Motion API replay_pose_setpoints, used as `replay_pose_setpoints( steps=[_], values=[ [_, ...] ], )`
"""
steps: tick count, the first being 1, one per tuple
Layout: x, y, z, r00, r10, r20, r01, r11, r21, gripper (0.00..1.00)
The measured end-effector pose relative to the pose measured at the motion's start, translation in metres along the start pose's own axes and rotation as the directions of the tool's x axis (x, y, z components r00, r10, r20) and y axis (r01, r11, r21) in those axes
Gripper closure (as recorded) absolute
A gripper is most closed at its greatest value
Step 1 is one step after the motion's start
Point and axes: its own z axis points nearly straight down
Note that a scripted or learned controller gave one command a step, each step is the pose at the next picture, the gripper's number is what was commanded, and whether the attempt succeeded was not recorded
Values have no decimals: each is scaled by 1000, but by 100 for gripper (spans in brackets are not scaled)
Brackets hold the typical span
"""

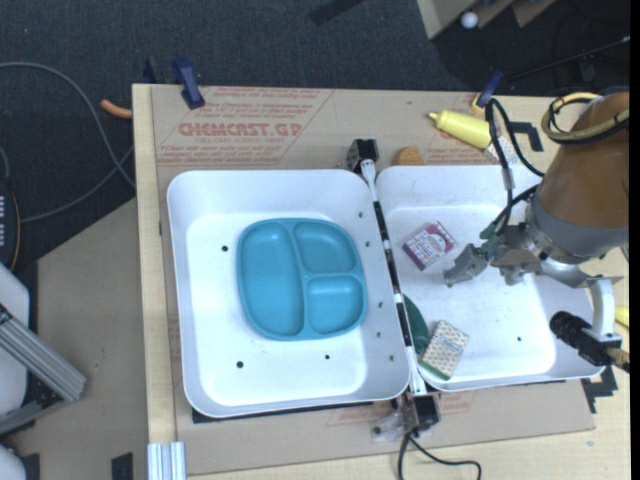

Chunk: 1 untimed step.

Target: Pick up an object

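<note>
Across the table [250, 128], a flat board printed with red lettering, two shallow white plastic bins sit side by side, their rounded rims touching along the middle. Filling much of the left bin [200, 268] is a smooth turquoise plastic plate with three compartments [300, 276], with bare white floor around it on every side. Within the right bin [520, 353], a small square packet printed in maroon and white [428, 245] lies near the far-left corner, and a crinkled pale packet with a dotted print [443, 348] leans against the near-left corner beside a dark green strip [414, 320] at the rim. Much of the bin's floor between and to the right of these is open.

Reaching from the right edge, the grey arm with its orange band [585, 183] hangs its dull metal claw [470, 263] low above the right bin, just beside the maroon packet and to its right, not touching it. Whether the claw is open or closed cannot be told; nothing is seen gripped.

A yellow plastic bottle-shaped object [462, 126] rests on the table beyond the right bin.
</note>
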Motion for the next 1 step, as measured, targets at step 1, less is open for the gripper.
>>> replay_pose_setpoints(
  steps=[1],
  values=[
    [-67,46,93,1000,1,1,-1,1000,1,0]
  ],
)
